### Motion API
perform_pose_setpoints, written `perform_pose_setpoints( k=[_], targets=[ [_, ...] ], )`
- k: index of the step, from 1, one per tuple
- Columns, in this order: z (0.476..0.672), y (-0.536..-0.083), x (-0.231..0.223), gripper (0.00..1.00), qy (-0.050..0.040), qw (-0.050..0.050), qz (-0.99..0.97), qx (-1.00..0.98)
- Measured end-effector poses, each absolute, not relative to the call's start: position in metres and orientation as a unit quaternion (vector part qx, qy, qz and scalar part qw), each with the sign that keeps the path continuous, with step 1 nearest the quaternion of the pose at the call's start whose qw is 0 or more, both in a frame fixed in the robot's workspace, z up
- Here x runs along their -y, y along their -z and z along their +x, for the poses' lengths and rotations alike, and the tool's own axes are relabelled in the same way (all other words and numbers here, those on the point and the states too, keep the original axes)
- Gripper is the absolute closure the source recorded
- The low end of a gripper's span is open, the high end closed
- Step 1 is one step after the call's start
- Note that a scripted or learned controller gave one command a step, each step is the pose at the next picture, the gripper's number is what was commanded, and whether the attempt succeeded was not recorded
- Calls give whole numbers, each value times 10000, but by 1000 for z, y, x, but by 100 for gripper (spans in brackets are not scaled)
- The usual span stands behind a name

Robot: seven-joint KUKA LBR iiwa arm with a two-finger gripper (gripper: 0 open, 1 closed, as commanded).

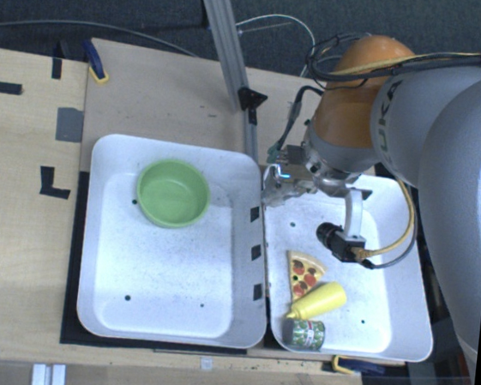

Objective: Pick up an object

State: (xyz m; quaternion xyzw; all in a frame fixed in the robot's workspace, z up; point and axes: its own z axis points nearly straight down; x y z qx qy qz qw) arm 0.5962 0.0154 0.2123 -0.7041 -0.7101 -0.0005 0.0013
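No brand or readable writing can be made out on any item; the can's label is seen only as a dark green pattern, too small to read. On the pale wooden counter (15, 205), two shallow white bins are set side by side. In the left bin (99, 301), a light green bowl (172, 192) is placed upright toward the far left corner. In the right bin (380, 333), near its left wall, three objects are grouped at the near side: a toy pizza slice (303, 275), triangular, with a tan crust and red toppings; just beside it, on its near right, a yellow squeeze bottle (319, 301) laid on its side; and, touching the bottle's near end, a small green can (304, 333) against the bin's near wall. The hand (280, 183) is seen over the far left corner of the right bin, close to the wall between the bins, well apart from the three objects. Whether it is open or closed cannot be told; nothing is seen gripped in it. The grey arm (454, 134) with its orange band (357, 80) is seen at the right.
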Motion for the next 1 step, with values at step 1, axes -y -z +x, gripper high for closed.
perform_pose_setpoints(
  k=[1],
  targets=[
    [581, -207, -73, 100, -7, 19, -7045, 7097]
  ],
)
